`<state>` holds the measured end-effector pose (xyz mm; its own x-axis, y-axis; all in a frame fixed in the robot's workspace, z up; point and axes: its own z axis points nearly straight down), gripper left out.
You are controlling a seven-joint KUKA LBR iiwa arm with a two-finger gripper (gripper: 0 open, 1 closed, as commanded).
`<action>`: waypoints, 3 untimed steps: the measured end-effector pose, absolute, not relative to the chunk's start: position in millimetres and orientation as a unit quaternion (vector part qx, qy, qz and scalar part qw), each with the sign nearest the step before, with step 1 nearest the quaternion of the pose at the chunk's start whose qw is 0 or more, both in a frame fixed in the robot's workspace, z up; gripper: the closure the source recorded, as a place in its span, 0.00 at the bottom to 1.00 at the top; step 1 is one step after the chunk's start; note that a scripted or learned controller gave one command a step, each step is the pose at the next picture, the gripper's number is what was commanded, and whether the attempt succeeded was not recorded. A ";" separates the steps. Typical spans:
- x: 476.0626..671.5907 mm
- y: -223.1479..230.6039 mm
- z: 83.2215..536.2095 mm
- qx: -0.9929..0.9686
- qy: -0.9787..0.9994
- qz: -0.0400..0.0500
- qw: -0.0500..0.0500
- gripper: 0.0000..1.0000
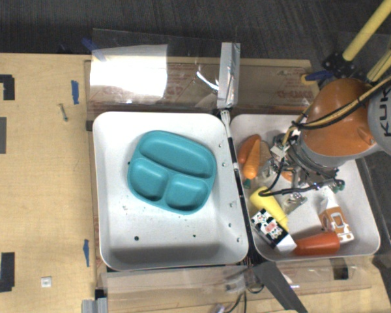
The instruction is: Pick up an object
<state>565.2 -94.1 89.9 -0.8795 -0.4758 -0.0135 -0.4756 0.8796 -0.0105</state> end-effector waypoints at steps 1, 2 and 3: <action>532.9 -103.4 89.9 -0.205 0.979 -0.002 0.007 0.00; 561.5 -98.1 89.6 -0.251 0.968 -0.002 0.006 0.00; 565.5 -96.5 103.0 -0.252 0.968 -0.004 0.013 1.00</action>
